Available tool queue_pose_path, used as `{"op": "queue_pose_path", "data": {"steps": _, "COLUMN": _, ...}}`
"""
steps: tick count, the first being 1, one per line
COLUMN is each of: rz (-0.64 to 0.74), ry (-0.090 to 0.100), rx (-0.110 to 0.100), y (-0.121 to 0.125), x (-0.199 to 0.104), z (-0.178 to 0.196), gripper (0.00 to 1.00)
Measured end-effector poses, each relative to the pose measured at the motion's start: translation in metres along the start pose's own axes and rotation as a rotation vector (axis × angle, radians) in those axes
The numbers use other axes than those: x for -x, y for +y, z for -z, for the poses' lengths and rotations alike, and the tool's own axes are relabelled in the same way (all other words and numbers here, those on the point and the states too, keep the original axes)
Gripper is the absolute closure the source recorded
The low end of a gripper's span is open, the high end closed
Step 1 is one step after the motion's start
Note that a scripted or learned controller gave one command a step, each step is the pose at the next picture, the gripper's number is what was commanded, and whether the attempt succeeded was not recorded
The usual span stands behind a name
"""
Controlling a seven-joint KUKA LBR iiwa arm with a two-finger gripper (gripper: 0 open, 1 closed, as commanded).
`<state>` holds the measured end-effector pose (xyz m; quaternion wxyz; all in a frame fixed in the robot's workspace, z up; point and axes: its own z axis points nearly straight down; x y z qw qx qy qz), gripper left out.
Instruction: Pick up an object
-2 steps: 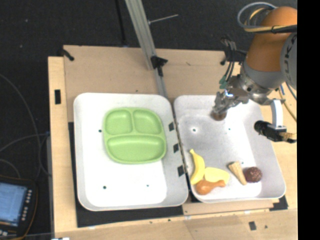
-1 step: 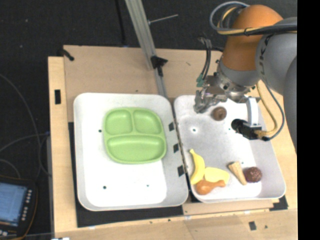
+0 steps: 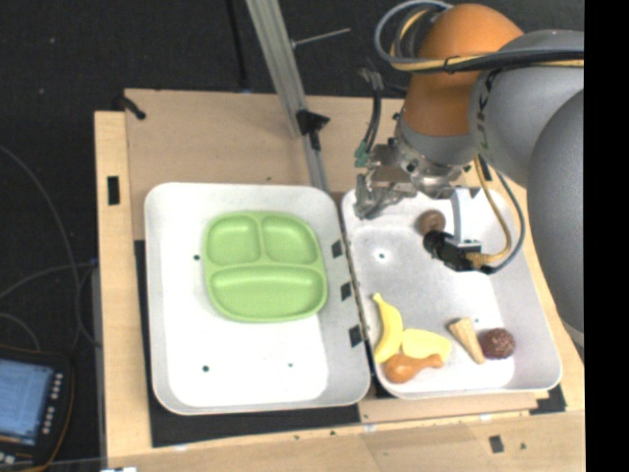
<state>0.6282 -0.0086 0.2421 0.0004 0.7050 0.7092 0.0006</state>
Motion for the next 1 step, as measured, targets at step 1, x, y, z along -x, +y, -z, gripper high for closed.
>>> {"op": "queue_pose_path", "data": {"steps": 1, "rz": 0.001, "ry": 0.001, "rx": 0.0, "y": 0.0109, "x": -0.0451, "z": -0.0014, "gripper": 1.0}}
